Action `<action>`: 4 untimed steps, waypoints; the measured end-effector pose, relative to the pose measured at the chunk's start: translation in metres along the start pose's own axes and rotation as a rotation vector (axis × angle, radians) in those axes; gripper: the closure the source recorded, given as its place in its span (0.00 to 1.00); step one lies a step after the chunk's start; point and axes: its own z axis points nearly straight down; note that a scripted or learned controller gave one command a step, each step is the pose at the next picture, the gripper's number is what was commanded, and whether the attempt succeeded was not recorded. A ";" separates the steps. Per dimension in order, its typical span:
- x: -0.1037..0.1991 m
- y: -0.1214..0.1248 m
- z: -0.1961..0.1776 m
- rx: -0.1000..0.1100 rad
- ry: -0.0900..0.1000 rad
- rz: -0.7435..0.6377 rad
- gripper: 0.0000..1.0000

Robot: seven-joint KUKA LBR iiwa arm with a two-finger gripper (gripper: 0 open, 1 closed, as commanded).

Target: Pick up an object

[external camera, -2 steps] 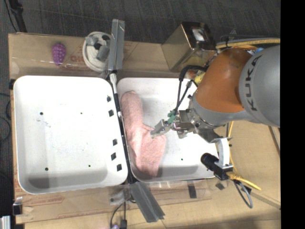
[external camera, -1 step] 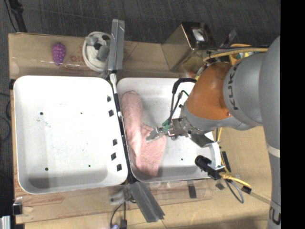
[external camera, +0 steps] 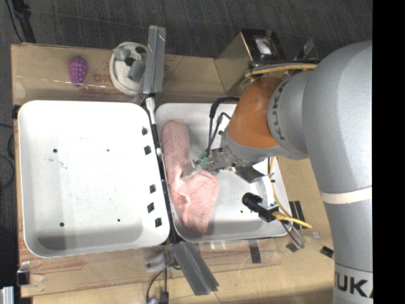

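One gripper (external camera: 204,164) maybe touching pink cloth (external camera: 187,181).

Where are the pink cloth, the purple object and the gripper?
pink cloth (external camera: 190,189): camera view, its lower folded part.
purple object (external camera: 78,70): camera view, its middle.
gripper (external camera: 204,164): camera view, at the fingertips.

The arm (external camera: 297,116) reaches over the right bin (external camera: 231,230), above a pink cloth (external camera: 186,182).

The gripper (external camera: 204,163) sits low in the right bin (external camera: 253,228), touching the folded cloth (external camera: 188,181) that lies along that bin's left wall. The left bin (external camera: 38,170) is well off to the gripper's left, and a small object (external camera: 78,70) rests on the bench behind that bin.
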 end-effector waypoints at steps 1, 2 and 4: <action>0.000 0.000 -0.009 0.001 -0.001 -0.006 1.00; 0.000 0.000 -0.009 0.000 -0.002 -0.006 0.00; 0.000 0.000 -0.009 0.000 -0.002 -0.006 0.00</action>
